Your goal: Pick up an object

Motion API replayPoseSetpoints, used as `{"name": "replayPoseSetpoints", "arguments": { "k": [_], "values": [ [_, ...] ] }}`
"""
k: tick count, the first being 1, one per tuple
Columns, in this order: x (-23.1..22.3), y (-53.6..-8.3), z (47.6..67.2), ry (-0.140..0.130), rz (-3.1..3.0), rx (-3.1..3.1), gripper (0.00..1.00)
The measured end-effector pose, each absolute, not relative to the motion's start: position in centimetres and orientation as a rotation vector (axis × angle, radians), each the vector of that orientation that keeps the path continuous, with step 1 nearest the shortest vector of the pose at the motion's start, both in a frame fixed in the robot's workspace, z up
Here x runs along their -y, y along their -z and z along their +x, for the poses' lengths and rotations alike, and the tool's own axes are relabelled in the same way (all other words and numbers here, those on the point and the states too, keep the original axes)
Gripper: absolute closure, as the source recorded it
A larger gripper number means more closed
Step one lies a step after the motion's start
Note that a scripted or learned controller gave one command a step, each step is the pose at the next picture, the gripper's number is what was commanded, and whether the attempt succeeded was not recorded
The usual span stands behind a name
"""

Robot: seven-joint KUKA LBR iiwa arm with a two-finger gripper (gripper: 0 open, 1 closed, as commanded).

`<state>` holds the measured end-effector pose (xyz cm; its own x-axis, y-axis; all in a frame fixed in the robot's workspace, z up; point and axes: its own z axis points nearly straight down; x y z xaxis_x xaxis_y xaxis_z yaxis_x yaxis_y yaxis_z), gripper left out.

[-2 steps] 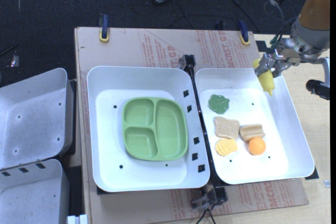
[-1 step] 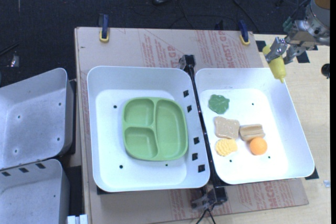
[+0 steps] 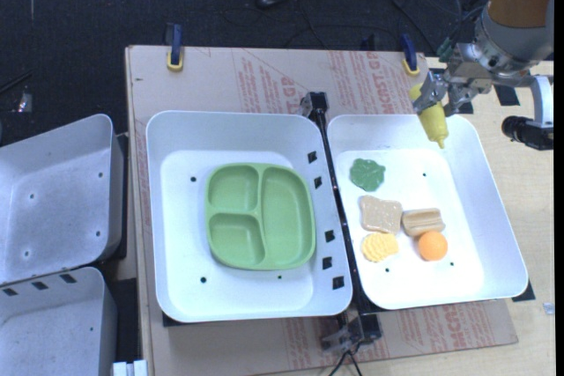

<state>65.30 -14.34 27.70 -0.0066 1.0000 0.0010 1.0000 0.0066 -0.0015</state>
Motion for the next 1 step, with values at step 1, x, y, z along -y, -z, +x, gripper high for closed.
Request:
{"name": "replayPoseSetpoints", "arguments": {
  "k": [1],
  "values": [
    [9.21, -26.68, 64.40, 0.000, -2.212, 2.228, 1.00]
  ]
}}
